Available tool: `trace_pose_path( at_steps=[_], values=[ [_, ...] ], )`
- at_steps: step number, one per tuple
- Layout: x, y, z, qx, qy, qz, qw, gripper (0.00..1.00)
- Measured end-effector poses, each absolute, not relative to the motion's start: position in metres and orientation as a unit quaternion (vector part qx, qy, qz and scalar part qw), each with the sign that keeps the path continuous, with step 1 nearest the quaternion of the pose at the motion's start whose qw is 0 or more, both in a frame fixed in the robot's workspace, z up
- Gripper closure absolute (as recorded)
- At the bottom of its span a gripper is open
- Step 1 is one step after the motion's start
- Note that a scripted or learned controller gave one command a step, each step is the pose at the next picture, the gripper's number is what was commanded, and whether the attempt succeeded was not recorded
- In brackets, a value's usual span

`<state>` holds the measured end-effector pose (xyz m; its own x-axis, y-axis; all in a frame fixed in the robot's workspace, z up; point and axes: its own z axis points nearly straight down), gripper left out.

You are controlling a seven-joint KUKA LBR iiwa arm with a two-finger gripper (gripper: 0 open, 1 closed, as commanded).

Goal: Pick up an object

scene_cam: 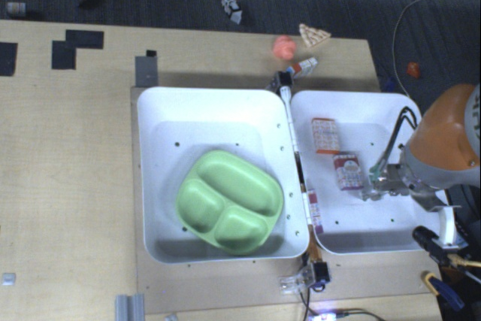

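A green divided plate [229, 199] lies tilted in the left bin [158, 116]. In the right bin [376, 113] lie two small printed packets: one red-and-white packet [325, 136] toward the back and another packet [347, 171] just in front of it. My gripper [373, 186] hangs low over the right bin, directly right of the nearer packet and close to it. The arm's orange band [449, 137] rises behind it at the right edge.
On the bench behind the bins sit an orange ball [284, 47], a wedge-shaped toy [313, 34] and a small tube [302, 68]. Small items lie scattered on the dark floor beyond. Cables and clips lie at the bins' front edge [310, 278].
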<state>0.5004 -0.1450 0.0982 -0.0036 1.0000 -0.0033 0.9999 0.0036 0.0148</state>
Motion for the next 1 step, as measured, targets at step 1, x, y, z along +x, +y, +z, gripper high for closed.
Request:
trace_pose_path(
  at_steps=[1],
  values=[
    [0.5654,-0.0788,0.1856,0.705,0.709,0.0023,0.002,1.00]
  ],
)
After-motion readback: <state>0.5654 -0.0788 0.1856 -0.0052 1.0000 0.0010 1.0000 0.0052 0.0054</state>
